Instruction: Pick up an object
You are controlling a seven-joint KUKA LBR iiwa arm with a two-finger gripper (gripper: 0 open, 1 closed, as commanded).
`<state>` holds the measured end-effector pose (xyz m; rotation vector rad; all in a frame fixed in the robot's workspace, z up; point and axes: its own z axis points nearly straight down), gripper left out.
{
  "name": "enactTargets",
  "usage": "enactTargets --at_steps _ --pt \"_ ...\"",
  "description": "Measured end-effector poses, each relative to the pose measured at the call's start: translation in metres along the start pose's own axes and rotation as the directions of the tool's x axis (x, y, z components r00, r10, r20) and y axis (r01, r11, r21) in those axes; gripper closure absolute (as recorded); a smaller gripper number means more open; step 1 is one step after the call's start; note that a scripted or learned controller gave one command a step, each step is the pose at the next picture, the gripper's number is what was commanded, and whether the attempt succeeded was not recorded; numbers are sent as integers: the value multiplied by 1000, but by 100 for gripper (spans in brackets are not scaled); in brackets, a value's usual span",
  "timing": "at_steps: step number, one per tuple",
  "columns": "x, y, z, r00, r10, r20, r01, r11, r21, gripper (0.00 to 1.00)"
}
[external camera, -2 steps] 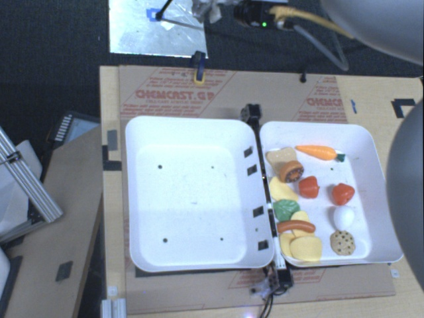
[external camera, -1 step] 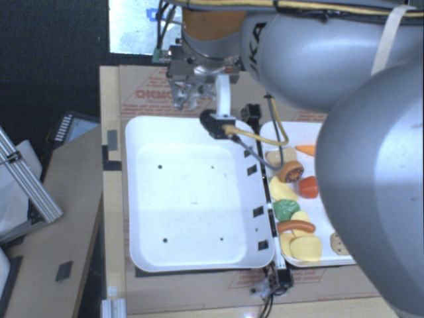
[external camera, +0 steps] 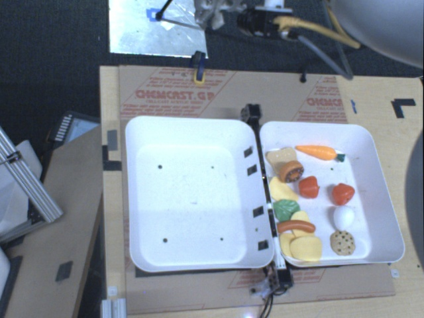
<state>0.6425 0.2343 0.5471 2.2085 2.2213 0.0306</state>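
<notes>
The right bin [external camera: 377,177] holds several toy foods. An orange carrot [external camera: 317,152] lies at its back, beside a bread slice [external camera: 281,156] and a brown roll [external camera: 291,171]. Two red pieces [external camera: 309,187] [external camera: 342,193] sit mid-bin. A white egg [external camera: 343,216], a cookie [external camera: 342,242], a sausage [external camera: 296,227], a green piece [external camera: 286,209] and yellow pieces [external camera: 306,247] fill the front. My gripper [external camera: 213,8] hangs high at the top of the view, far behind both bins and over none of the objects.
The left bin [external camera: 142,177] stands beside the right one, joined by a black divider [external camera: 262,191]. Both rest on a cardboard sheet [external camera: 172,95]. A metal frame [external camera: 26,184] is at the far left.
</notes>
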Motion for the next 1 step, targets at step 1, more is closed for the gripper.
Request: enactTargets --at_steps 1 --pt "-43 24 140 1000 9 12 -9 1000 30 100"
